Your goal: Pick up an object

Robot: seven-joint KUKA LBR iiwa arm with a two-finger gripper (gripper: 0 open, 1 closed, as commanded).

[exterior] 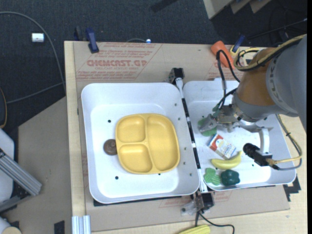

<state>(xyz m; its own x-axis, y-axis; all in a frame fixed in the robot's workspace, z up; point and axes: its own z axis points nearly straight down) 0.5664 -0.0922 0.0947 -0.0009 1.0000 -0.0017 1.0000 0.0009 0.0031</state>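
My gripper (213, 122) reaches down into the upper left part of the right bin (278, 177), under the grey arm with its orange band (253, 87). A small green object (208, 129) lies right at the gripper's tip; whether it is gripped I cannot tell. Just below lie a red and white packet (222, 146), a yellow banana (225, 163) and a dark green round item (229, 178) on a light green piece (211, 176).
The left bin (97, 130) holds a yellow divided plate (146, 143) with a small brown disc (110, 146) beside its left edge. A black cable (273, 164) trails over the right bin's lower right. Clips sit between the bins at top (176, 75) and bottom (202, 201).
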